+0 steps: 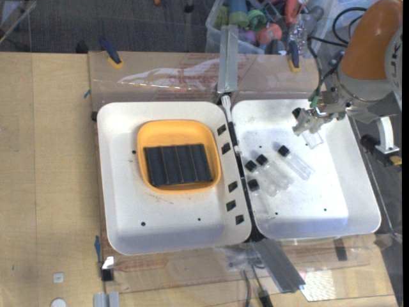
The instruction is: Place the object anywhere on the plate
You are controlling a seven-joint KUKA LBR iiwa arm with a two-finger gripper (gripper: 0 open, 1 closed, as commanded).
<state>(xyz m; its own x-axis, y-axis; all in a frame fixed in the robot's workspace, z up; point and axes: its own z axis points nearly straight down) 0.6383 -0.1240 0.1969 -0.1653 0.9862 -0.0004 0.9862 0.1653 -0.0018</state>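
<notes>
An orange plate (148, 139) lies in the left bin (118, 190). A black ridged slab (177, 164) rests flat on the plate and covers most of its middle. In the right bin (332, 197) lie clear plastic pieces with black caps (281, 168), clustered near the bin's left-centre. My gripper (311, 124) hangs over the upper part of the right bin, up and to the right of those clear pieces and apart from them. I see nothing held in it.
A row of black clips (230, 168) runs along the divider between the bins. A metal bar (226, 59) stands behind the divider. A clear box of colourful toys (268, 8) sits beyond the bench. Cables hang near the wrist.
</notes>
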